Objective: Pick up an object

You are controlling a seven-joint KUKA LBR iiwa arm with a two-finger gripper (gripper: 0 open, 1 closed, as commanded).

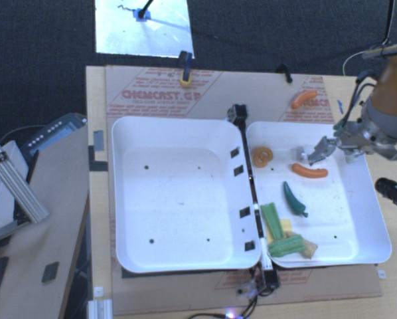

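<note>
Spanning the bench, two shallow white bins sit side by side: the left bin [178, 198] lies well to the left of the gripper, while the right bin [364, 238] lies beneath it. Next in size, the grey arm [388, 111] with its orange band enters from the right edge. Its gripper [316, 154] hangs over the upper part of the right bin, and whether its fingers are apart or together cannot be told at this size; nothing visible sits between them. Below and to the left of the gripper lie green vegetable pieces [281, 234] near the bin's bottom-left corner. A dark green pepper [294, 199] lies below the gripper. An orange sausage [309, 171] lies just beneath it, apart. A round orange ring [262, 156] sits to its left. Another orange sausage [304, 99] rests above, outside the bin on the board.
</note>
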